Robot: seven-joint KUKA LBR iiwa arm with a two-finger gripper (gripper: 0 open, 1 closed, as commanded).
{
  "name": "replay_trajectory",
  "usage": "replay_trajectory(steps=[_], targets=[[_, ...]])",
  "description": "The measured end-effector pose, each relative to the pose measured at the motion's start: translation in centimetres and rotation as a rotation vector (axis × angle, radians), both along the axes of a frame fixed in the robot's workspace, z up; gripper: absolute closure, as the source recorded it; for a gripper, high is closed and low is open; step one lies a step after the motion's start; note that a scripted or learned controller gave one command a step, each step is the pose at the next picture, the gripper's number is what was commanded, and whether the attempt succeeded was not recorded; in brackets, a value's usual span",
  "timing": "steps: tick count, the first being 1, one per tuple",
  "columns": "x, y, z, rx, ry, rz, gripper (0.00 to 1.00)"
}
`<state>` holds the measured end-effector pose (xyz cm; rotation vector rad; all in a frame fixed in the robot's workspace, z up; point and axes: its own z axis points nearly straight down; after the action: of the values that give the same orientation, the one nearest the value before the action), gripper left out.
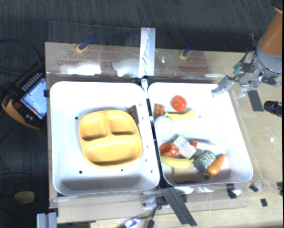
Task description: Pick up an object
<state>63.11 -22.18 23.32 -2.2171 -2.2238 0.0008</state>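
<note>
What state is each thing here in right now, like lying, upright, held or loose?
Yellow tray: lying flat, face up, in the left bin.
Orange ball: loose in the right bin.
Carrot: lying tilted against the pile, unheld.
Banana: lying on its side.
Gripper: above the right bin's top right corner, holding nothing.

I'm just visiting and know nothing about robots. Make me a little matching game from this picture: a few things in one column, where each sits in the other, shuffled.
Things:
1. yellow tray
2. tomato
3. carrot
4. hand

Places:
A. above the right bin's far right corner
B. left bin
C. near side of the right bin
D. far side of the right bin

Pairs: 1-B, 2-D, 3-C, 4-A
</note>
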Motion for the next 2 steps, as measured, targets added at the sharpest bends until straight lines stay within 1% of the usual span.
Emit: replay_trajectory(steps=[1, 2], targets=[[2.9, 5.2, -9.6, -0.004, -0.004, 0.085, 0.00], [3.8, 8.7, -14.5, -0.007, -0.001, 0.338, 0.00]])
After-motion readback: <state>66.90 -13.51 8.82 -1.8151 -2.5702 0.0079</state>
